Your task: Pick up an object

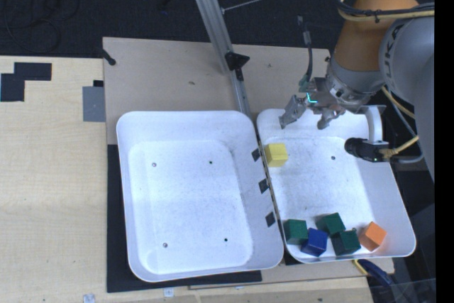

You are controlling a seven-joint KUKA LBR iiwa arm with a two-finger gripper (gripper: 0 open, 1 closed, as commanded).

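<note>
My gripper hangs over the far edge of the right bin, its two grey fingers spread apart with nothing between them. A yellow cube sits on the right bin's floor near its left wall, below and to the left of the gripper. At that bin's near edge lie a green block, a blue block, two dark green blocks and an orange block, all bunched together.
The left bin lies beside the right one, with black clips along their shared wall. A slanted aluminium rail rises behind the bins. The grey arm with its orange band takes up the upper right.
</note>
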